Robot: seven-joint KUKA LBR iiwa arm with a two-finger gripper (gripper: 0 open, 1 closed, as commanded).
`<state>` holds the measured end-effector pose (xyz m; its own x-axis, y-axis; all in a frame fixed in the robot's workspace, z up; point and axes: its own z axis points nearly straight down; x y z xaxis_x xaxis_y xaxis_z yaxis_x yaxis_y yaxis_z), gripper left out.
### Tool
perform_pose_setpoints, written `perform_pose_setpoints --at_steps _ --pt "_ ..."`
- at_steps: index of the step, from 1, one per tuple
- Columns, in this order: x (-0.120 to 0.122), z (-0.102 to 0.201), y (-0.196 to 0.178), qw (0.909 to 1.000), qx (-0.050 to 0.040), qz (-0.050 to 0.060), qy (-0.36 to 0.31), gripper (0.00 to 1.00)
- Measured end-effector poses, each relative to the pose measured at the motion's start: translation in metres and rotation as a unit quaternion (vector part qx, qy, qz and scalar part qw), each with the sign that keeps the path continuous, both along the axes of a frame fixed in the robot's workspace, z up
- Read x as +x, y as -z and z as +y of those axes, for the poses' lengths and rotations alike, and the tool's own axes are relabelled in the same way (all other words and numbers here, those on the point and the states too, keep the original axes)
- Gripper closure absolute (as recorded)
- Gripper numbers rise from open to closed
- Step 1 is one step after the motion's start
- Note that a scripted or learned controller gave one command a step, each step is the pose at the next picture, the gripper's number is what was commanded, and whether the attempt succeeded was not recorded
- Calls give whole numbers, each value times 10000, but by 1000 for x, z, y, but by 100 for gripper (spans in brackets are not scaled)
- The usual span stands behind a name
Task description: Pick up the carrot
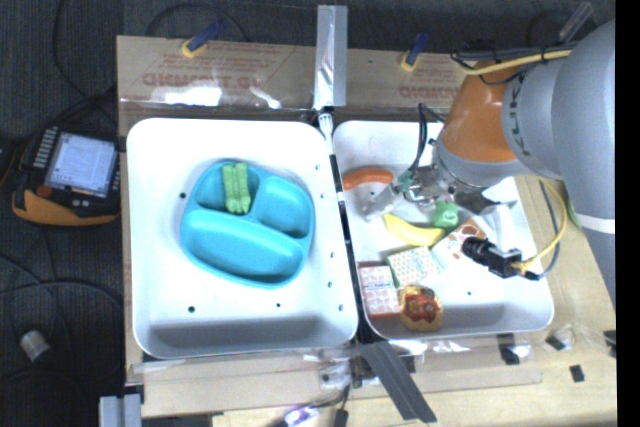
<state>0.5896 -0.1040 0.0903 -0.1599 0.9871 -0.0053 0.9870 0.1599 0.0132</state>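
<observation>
Dark grey carpet surrounded the counter (pixel 240 65), a brown board bearing two shallow white bins side by side. Off its edge at nine o'clock lay a small handheld device (pixel 70 170) with a lit screen. The left bin (pixel 160 315) held a blue divided plate (pixel 248 227), and a green vegetable (pixel 236 187) lay in the plate's compartment at eleven o'clock. A metal strip (pixel 331 55) ran up from the seam between the bins toward twelve o'clock.

In the right bin (pixel 520 310), the carrot (pixel 367 178) lay near the wall at about ten o'clock, an orange piece just beside a crumpled silvery scrap (pixel 372 205). A yellow banana (pixel 412 230) lay toward the bin's middle, with two patterned packets (pixel 395 277) and a reddish round fruit (pixel 421 307) at six o'clock.

The hand (pixel 432 198) hung over the bin's middle, right of the carrot and apart from it, just above the banana. Whether its fingers were apart or together could not be told. The grey arm (pixel 575 110) with its orange band entered from three o'clock.
</observation>
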Motion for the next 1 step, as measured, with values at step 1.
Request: perform_pose_setpoints --at_steps 1 --pt "66 -35 -26 9942 10 73 1072 0"
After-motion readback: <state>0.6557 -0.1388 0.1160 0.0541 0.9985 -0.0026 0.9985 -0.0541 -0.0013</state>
